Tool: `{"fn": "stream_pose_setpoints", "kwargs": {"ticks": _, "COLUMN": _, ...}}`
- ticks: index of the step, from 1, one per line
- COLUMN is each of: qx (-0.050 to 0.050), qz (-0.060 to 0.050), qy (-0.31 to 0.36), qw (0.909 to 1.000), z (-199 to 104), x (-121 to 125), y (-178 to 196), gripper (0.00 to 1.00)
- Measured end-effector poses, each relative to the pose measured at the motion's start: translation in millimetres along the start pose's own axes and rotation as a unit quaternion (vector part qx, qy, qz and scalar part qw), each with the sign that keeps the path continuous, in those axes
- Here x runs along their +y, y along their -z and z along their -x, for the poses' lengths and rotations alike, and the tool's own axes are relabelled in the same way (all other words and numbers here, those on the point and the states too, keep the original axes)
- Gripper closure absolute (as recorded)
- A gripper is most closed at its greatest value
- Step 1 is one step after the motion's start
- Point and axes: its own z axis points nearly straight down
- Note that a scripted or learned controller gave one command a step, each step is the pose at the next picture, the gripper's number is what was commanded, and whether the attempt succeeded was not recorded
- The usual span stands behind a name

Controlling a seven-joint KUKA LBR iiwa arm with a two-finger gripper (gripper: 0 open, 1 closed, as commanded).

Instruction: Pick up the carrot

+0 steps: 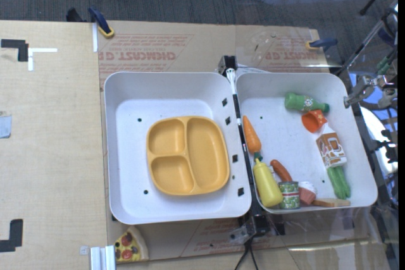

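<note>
Orange and smooth, the carrot (251,134) is a tapered plastic-looking cone lying in the right bin (354,136), close against that bin's left wall. Its long axis runs roughly far to near with a slight lean: the narrow tip points to the far side, the thicker end sits nearer and a little to the right, just beyond a yellow squeeze bottle (266,184). Beside the bottle lie a short reddish sausage (281,170) and a small green-labelled can (290,195). Toward the far right of the same bin rest a green bottle (305,102), an orange cup-like piece (314,120), a flat brown-and-white packet (331,149) and a dark green cucumber shape (340,181). The left bin (120,155) is glossy white with rounded corners and holds a yellow tray (188,155) split into three compartments. Pale wood-grain surface (44,155) and a sheet of cardboard (145,50) carry both bins. Whether the pincer is open or closed cannot be told.
</note>
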Motion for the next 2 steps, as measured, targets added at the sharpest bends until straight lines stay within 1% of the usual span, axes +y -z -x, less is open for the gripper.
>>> {"fn": "stream_pose_setpoints", "kwargs": {"ticks": 1, "qx": -0.001, "qz": 0.0, "qy": -0.027, "qw": 0.9996, "z": -49.4, "x": 55.2, "y": 155.0, "gripper": 0.0}}
{"fn": "stream_pose_setpoints", "kwargs": {"ticks": 2, "qx": 0.0, "qz": -0.001, "qy": -0.043, "qw": 0.9991, "z": -97.0, "x": 102.5, "y": 122.9, "gripper": 0.0}}
